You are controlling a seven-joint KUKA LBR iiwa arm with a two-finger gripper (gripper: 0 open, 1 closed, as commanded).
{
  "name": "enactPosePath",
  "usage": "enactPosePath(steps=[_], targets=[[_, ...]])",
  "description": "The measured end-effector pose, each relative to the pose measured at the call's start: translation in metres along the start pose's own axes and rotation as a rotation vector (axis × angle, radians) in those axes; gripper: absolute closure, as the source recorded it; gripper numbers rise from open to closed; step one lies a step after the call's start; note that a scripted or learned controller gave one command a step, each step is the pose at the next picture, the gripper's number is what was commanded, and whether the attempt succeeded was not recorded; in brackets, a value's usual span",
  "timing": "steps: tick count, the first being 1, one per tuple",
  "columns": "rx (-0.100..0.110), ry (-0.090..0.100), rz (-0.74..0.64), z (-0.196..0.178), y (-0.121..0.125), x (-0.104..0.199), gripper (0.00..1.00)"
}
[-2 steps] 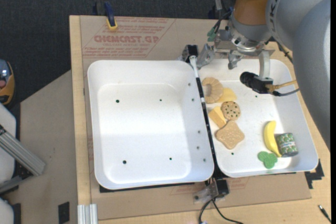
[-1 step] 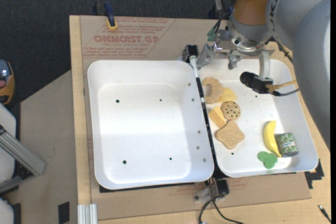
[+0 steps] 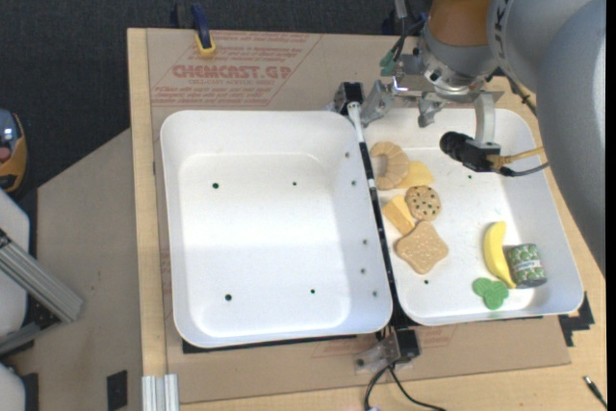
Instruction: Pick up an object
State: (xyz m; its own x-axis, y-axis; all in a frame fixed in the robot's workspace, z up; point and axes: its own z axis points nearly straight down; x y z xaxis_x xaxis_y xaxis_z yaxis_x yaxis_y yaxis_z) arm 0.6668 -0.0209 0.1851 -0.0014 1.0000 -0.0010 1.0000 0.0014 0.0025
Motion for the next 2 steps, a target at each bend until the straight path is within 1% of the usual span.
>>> enactPosePath(steps=[2], targets=[[0.0,0.0,0.0,0.0,0.0,0.0,0.0]])
